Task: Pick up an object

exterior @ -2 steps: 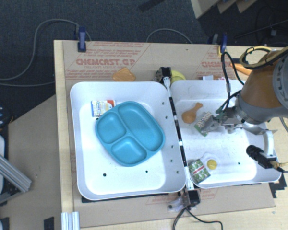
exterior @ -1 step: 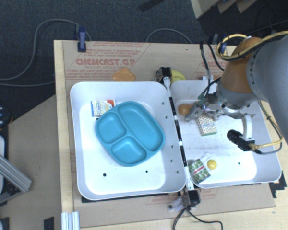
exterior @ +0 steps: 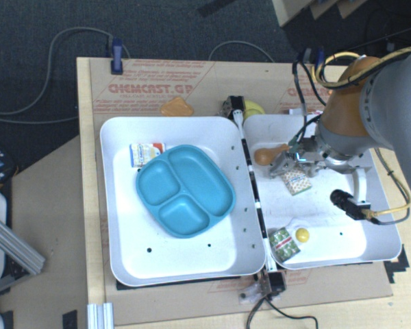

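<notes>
Cardboard (exterior: 192,88) printed "CHEMCAST GP" underlies both bins; jaws (exterior: 296,162) over a patterned packet (exterior: 298,181), grip unclear.

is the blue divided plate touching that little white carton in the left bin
Touching, or at least overlapping: in the camera view the blue plate's upper-left rim meets the small white carton with no white bin floor between them.

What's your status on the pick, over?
Gripper low in right bin, over a patterned packet; grasp unconfirmed. Brown object close beside it. Blue divided plate in left bin, out of the way.
</notes>
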Action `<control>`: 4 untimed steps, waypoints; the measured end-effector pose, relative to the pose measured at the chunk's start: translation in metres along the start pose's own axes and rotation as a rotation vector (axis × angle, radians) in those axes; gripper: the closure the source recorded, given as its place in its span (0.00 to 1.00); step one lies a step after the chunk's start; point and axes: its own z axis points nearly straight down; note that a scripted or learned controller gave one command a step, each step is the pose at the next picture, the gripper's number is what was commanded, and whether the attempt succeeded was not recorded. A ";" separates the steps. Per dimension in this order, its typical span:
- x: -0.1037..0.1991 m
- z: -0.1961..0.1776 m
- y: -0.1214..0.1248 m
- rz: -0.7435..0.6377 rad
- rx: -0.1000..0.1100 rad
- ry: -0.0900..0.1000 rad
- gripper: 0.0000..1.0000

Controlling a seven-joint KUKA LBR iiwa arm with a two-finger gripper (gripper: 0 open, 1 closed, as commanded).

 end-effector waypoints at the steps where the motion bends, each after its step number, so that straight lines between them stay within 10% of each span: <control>1: 0.014 0.000 0.042 -0.005 -0.004 0.000 0.00; 2: 0.009 0.000 0.011 0.000 0.002 0.001 0.00; 3: 0.010 -0.011 0.013 -0.002 -0.002 -0.001 1.00; 4: 0.084 -0.106 0.001 -0.009 -0.012 0.002 1.00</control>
